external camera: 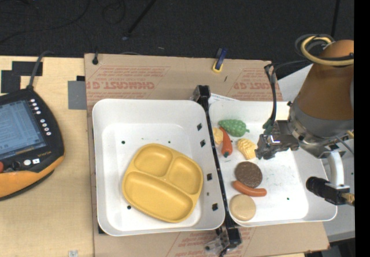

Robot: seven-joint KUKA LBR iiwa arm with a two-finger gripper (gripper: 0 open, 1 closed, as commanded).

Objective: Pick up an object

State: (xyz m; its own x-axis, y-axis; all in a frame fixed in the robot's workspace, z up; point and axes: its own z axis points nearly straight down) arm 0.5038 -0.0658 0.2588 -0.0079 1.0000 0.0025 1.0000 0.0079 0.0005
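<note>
Layout of the surface (52, 215). Two shallow white bins lie side by side: the left bin (115, 117) at 9 o'clock, the right bin (300, 204) at 3 o'clock. A yellow three-compartment plastic plate (162, 182) lies in the left bin, toward 6 o'clock. In the right bin's 9 o'clock half lie a green leafy toy vegetable (233, 127) at 12 o'clock, an orange toy carrot (226, 145) and a yellow toy corn piece (247, 148) below it, then a dark brown round patty (248, 174), a red-orange toy sausage (250, 190) and a pale round bun (243, 208) at 6 o'clock. The end effector (269, 147) stands just beside the corn at its 3 o'clock. A black-and-orange handheld control pendant (26, 140) rests well apart at 9 o'clock.
</note>
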